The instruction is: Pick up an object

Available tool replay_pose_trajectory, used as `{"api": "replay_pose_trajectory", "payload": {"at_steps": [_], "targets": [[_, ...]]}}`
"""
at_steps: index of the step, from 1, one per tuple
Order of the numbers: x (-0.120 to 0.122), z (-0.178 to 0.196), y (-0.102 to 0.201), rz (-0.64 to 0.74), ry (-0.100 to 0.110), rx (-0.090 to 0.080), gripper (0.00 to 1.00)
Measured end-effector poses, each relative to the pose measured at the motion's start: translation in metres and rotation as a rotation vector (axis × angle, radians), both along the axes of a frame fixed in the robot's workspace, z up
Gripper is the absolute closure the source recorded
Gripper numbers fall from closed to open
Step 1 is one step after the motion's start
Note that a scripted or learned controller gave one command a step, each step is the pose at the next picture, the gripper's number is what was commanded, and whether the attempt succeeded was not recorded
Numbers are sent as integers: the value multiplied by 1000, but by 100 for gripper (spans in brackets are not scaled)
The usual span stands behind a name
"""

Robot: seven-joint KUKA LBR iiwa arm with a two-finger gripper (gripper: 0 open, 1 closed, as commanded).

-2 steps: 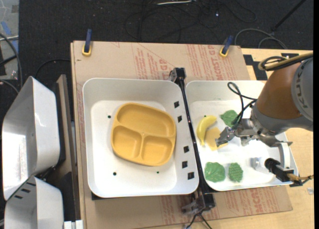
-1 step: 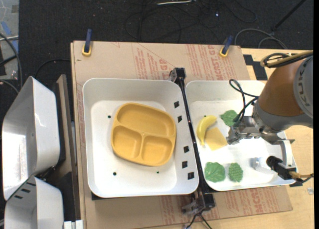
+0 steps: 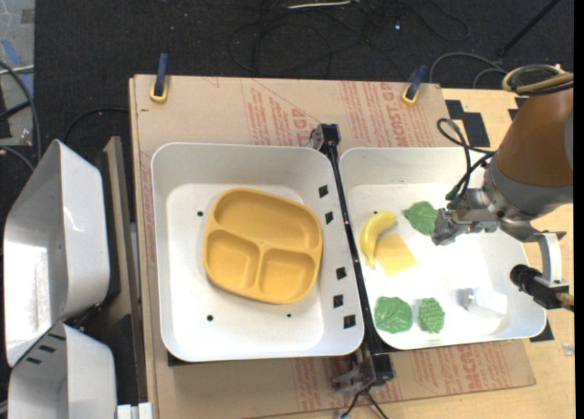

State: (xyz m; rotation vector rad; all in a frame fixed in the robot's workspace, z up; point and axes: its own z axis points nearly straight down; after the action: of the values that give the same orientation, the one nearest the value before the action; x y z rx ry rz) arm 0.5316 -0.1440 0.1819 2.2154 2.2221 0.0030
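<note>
Whether the jaws are spread or clenched cannot be told; the gripper (image 3: pixel 444 228) hangs at right centre, just beside a green piece (image 3: pixel 422 216). A cardboard-covered bench (image 3: pixel 237 107) over dark, cabled floor bears two white bins (image 3: pixel 173 225). Left: one yellow divided tray (image 3: pixel 263 246). Right: three green pieces, one banana (image 3: pixel 375 230), one yellow block (image 3: pixel 395 255), perhaps one clear item (image 3: pixel 479 302).
</note>
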Motion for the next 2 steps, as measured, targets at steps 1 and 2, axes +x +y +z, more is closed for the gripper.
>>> {"api": "replay_pose_trajectory", "payload": {"at_steps": [1, 2], "targets": [[-3, 44, 6, 1, 2, 1, 100], [-1, 82, 5, 1, 1, 0, 100]]}}
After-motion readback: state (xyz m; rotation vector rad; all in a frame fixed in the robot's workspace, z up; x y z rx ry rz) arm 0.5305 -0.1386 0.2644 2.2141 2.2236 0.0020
